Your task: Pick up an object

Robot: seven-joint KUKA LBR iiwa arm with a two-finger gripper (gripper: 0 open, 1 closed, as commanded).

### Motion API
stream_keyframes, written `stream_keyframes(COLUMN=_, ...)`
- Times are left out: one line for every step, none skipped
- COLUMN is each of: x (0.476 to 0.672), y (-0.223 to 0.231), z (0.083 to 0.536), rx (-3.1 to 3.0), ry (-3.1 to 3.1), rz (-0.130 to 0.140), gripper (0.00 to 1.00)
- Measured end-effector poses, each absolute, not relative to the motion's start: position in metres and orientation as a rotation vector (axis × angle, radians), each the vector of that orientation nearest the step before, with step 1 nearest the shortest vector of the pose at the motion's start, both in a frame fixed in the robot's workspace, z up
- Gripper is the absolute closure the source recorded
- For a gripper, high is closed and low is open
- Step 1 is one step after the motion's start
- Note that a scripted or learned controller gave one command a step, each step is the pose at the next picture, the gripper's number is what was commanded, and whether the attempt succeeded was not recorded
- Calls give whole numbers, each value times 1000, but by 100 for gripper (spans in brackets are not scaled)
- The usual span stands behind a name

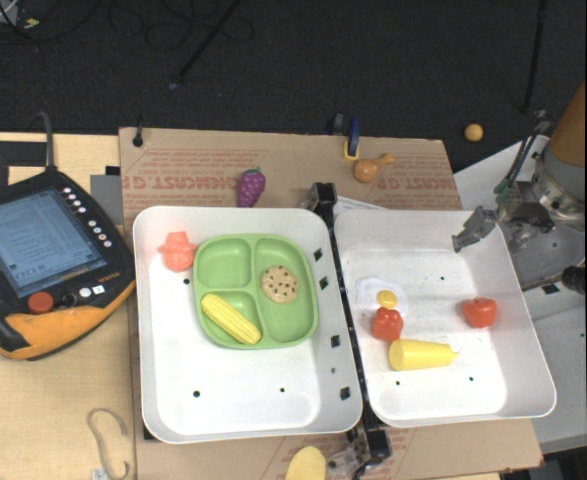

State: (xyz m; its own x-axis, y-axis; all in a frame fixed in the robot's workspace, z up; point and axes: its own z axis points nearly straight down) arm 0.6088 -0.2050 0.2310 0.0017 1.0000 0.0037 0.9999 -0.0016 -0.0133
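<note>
The right bin holds a fried-egg toy, a red pepper-like toy, a yellow cone-shaped piece and a small red tomato-like toy. In the left bin stands a green divided plate with a corn cob and a cookie on it. A pink toy lies beside the plate. My gripper hangs over the right bin's upper right corner, above and apart from the red tomato-like toy. Nothing shows in its grasp.
A teach pendant lies on the bench at the left. On the cardboard behind the bins are purple grapes and an orange gourd-like toy. A yellow toy sits below the bins. An orange ball rests at the far right.
</note>
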Motion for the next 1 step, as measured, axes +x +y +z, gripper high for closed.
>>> stream_keyframes(x=611, y=-205, z=238, rx=-2221, ry=-2221, rz=0, gripper=0)
